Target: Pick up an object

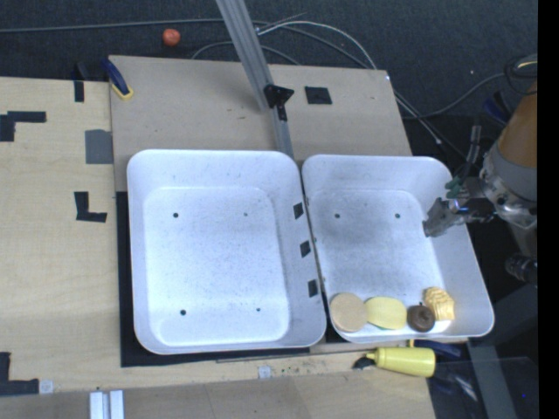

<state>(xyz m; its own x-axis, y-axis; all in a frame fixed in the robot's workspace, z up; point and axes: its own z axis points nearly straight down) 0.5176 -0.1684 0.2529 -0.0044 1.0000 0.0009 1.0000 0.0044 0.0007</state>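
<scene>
the gripper [439,219] hung over the right bin's [376,234] right rim, its jaw state unreadable. the objects [389,312] crowded the near wall, touching, so a descent probably risked striking the wall.

Beyond the bins: small orange ball [171,36] on dark floor, far left. Blue-yellow clip [118,79] at board corner. Grey pole [253,55] slanting down between bins. Black tape marks [86,206] on wooden surface [44,260].
</scene>
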